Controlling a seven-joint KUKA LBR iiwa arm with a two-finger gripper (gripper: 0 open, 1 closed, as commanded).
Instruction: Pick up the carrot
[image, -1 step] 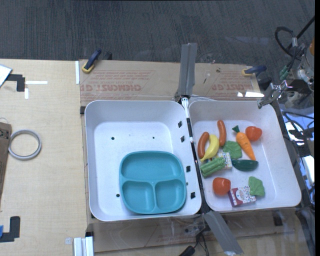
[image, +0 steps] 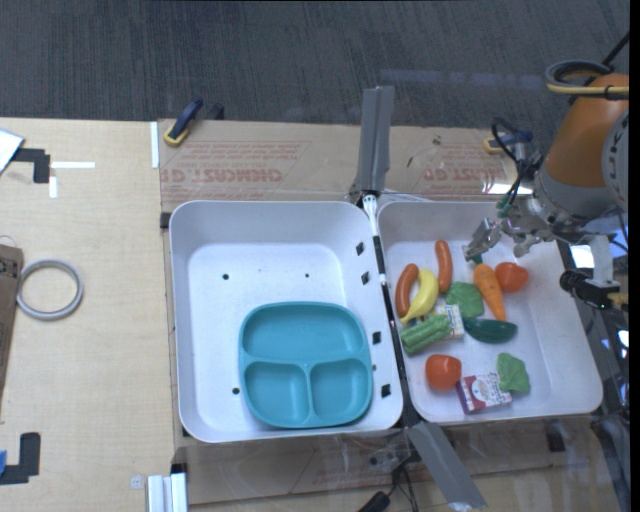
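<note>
The carrot (image: 491, 291) is an orange tapered piece lying in the right bin (image: 570, 350), its thick end toward the back and its tip pointing to the front. My gripper (image: 500, 243) hangs just behind and above the carrot's thick end, open, with nothing between its fingers. One fingertip (image: 478, 245) reaches out to the left and the other sits close to a red tomato (image: 512, 276) that touches the carrot's right side.
Crowded around the carrot are a green leafy piece (image: 465, 298), a dark green vegetable (image: 490, 330), a banana (image: 425, 293), two orange-red sausages (image: 443, 264), green beans (image: 426, 333), another tomato (image: 443, 371) and a red box (image: 485, 392). The left bin (image: 200, 300) holds a teal divided plate (image: 305, 363).
</note>
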